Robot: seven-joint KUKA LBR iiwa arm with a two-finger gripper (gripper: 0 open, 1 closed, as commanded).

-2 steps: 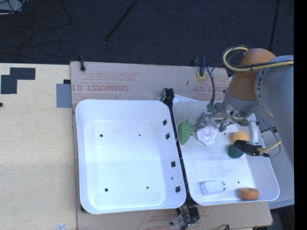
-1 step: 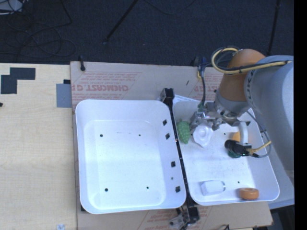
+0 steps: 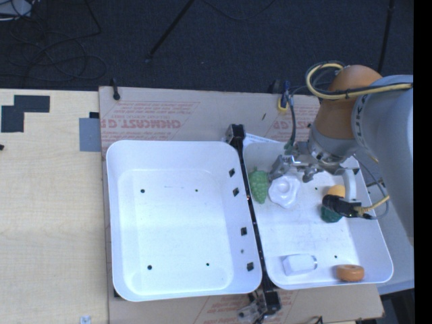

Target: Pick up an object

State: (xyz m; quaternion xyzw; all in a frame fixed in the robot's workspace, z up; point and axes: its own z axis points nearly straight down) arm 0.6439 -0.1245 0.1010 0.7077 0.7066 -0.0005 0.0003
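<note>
In right white plastic bin [image 3: 378, 262], upper part: two-finger metal gripper [image 3: 295, 167] hovers; crumpled white soft object [image 3: 284, 190] lies at its 7 o'clock, just beside. Finger state: cannot tell.

A pale wooden bench [image 3: 47, 201] carries a brown cardboard sheet [image 3: 175, 117] with red print. Two shallow white bins, left [image 3: 121, 160] and right [image 3: 378, 258], sit side by side on the cardboard.

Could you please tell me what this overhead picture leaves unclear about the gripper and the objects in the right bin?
- Gripper: finger state unreadable, too small and cluttered above the white object.
- Dark teal object: shape unclear, partly covered by black cable parts.
- Green object: blurred, identity unclear.
</note>
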